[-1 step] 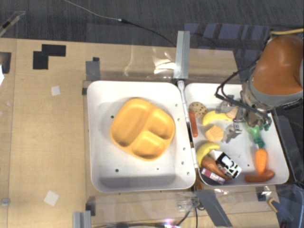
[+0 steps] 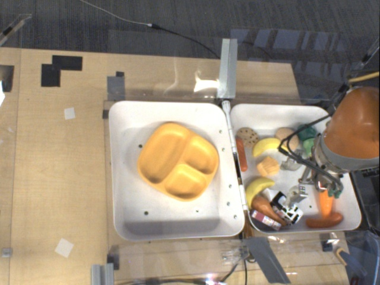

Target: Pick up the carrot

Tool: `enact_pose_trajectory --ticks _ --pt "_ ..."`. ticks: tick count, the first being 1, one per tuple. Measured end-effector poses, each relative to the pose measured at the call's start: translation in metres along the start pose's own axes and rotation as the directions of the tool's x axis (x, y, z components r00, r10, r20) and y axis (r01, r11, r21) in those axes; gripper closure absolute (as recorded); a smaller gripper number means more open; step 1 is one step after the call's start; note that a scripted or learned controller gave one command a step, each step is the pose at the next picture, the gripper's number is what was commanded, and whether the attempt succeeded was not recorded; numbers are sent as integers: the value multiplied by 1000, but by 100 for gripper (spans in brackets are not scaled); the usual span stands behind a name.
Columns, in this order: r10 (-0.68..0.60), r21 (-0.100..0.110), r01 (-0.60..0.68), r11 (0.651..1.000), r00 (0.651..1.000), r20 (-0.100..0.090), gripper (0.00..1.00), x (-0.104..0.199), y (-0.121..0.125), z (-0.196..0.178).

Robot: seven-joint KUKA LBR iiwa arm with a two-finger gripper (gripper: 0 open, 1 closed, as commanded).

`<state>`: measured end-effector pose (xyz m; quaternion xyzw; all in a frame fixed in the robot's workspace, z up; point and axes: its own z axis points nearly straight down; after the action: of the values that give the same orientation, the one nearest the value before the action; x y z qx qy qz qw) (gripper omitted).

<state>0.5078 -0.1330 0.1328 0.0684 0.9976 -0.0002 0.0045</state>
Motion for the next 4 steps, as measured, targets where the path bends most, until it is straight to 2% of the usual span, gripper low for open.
enact_pose_trajectory --ticks 1,2,3,4 --pt "-81 12 80 997 996 36 0 -4 -52 19" --pt "-85 13 85 996 996 37 100 -6 -52 3" --pt "36 -1 -36 999 999 0 100 17 -6 -17" --pt "81 -1 -81 997 997 1 100 19 10 -29"
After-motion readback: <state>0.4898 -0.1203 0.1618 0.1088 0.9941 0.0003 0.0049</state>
